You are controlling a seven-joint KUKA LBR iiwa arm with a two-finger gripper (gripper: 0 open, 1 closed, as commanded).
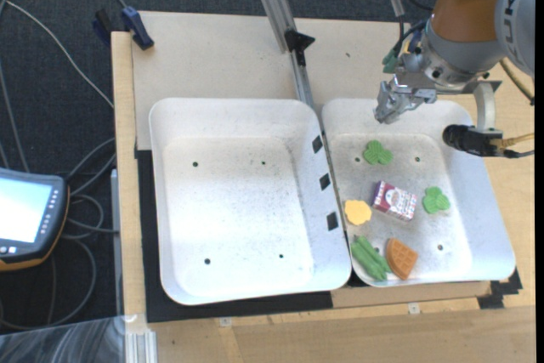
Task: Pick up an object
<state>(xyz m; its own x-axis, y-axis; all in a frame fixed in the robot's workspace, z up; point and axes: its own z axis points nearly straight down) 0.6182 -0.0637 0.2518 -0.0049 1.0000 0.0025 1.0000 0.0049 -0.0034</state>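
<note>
Where the right shallow white bin (476, 208) meets its far rim, hovering: metal two-finger gripper (390, 109), grip state impossible to tell. Below it, lying apart: small pink-and-white carton (395, 201), yellow piece (358, 212), two green clover-shaped pieces (377, 153).

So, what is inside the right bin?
The right bin holds two green pieces, a small purple carton, a yellow piece, a green vegetable and an orange piece. Anything beneath them is hidden.
</note>
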